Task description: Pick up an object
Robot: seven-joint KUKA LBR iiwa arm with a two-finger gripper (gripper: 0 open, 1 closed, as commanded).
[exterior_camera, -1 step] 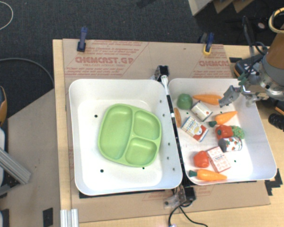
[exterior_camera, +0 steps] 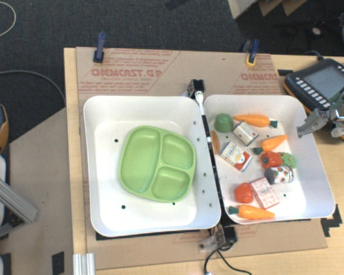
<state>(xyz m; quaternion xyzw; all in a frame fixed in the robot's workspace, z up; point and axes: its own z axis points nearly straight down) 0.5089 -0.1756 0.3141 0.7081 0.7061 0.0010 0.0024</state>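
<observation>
Two shallow white bins side by side on a brown cardboard sheet (exterior_camera: 160,67) printed with red lettering, held at its top edge by a blue clamp (exterior_camera: 98,46) and a yellow-and-blue clamp (exterior_camera: 252,52). In the left bin (exterior_camera: 97,153), a light green divided plate (exterior_camera: 157,164) with three compartments, lying flat near the centre. At upper right of the frame, a dark handheld pendant (exterior_camera: 321,83) on the bench, just outside the right bin (exterior_camera: 315,176).

Crowded in the right bin: a green round toy (exterior_camera: 223,122) at upper left; an orange carrot (exterior_camera: 254,120) beside it; a small grey-white box (exterior_camera: 245,133) just below that carrot; a second carrot (exterior_camera: 273,142) tilted right of centre; a white carton with coloured print (exterior_camera: 235,155) in the middle; a red-and-green toy (exterior_camera: 277,159), perhaps a strawberry, touching a dark-and-white piece (exterior_camera: 280,175) below it; a red tomato-like toy (exterior_camera: 244,193) pressed against a pink-and-white carton (exterior_camera: 265,194); a third carrot (exterior_camera: 252,212) along the bottom wall.

Gripper (exterior_camera: 307,128) at the right edge of the frame, over the right bin's upper right rim, grey, pointing left. Nothing seen between the fingers; whether spread or closed, cannot tell. Nearest object: the tilted carrot, lower left of the gripper and apart from it; the remaining toys further left and lower.
</observation>
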